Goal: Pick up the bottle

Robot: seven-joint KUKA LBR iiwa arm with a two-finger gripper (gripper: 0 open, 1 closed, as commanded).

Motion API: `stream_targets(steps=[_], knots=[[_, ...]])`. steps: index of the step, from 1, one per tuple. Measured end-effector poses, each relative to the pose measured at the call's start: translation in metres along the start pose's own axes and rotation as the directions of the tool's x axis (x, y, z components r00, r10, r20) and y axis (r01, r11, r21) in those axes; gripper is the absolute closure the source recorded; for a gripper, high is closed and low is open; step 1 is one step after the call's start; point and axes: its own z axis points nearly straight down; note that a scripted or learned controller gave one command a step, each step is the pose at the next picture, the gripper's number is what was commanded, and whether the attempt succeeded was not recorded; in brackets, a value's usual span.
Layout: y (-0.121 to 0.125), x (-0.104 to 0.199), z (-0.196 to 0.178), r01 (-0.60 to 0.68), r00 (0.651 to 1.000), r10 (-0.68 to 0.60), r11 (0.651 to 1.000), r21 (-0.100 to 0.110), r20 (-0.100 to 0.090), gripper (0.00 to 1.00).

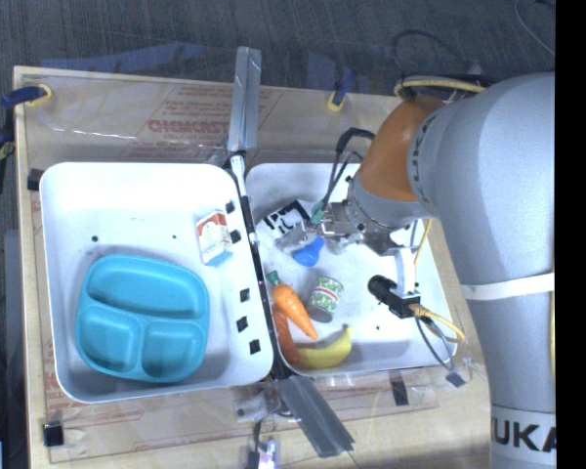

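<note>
Worktop (98, 106) with two white bins, going left to right. The left bin (117, 203) has a big blue divided tray (142, 316) and a small red and white carton (212, 235) up against its right wall. None of that matters for this job.

In the right bin (381, 342) there's a black and white box (287, 218) near the top left, then a carrot (294, 306) along the left side. Just right of the box sits a small blue thing, which I'm pretty sure is the bottle (308, 253). It's lying in the upper middle of the bin, above a little patterned can (324, 296) and well clear of the banana (326, 349) at the bottom.

The pincer (327, 231) hangs right at the bottle's upper right, maybe touching it, hard to say from this angle. Honestly can't tell if it's apart or together, since the wrist blocks the view. The grey arm (488, 184) comes in from the right.

My guess is the bottle is light, smooth plastic, probably empty. That means it's rounded and slippery, so it'll likely skate across the bin floor if nudged off-centre. I'd take it across the widest part of the body, square on, not by the narrow end.
</note>
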Motion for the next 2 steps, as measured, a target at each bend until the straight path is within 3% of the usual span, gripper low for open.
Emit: stream_targets(steps=[1, 2], knots=[[0.000, 0.001, -0.010, 0.006, 1.000, -0.006, 1.000, 0.002, -0.001, 1.00], [0.023, 0.028, -0.135, -0.060, 0.998, 0.060, 0.998, 0.000, 0.000, 1.00]])
